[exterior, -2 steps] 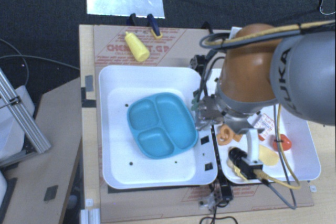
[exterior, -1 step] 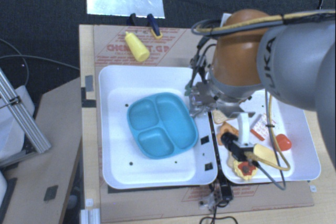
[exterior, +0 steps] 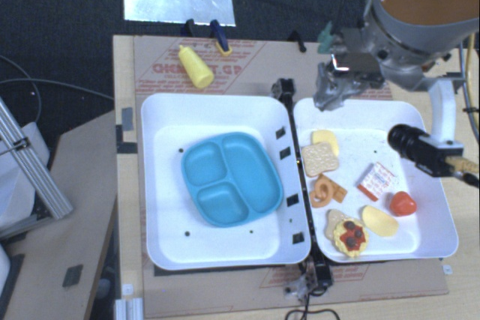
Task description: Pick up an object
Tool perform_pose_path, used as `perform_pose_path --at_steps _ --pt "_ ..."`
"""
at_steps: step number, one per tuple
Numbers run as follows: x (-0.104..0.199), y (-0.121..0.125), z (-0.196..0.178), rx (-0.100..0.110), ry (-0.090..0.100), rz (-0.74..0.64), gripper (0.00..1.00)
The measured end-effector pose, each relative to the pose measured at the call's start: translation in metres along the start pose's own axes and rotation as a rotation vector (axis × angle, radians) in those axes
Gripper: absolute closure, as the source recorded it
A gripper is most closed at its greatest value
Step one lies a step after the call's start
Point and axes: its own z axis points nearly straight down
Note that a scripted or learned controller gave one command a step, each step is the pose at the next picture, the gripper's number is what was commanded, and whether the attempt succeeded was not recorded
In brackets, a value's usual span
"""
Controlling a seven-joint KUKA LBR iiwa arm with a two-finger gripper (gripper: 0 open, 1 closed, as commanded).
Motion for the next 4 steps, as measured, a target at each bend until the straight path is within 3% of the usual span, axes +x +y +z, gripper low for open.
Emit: perform_pose_path --at_steps 1,2,3,4 --pt "0.017 -0.002 0.069 0.024 -0.007 0.000 1.00" --pt "0.016 0.000 0.055 0.017 -0.006 -0.007 1.00" --pt "-0.029 -0.003 0.116 0.024 -0.008 0.010 1.00" --pt "-0.027 -0.001 0.102 0.016 -0.006 0.001 1.00"
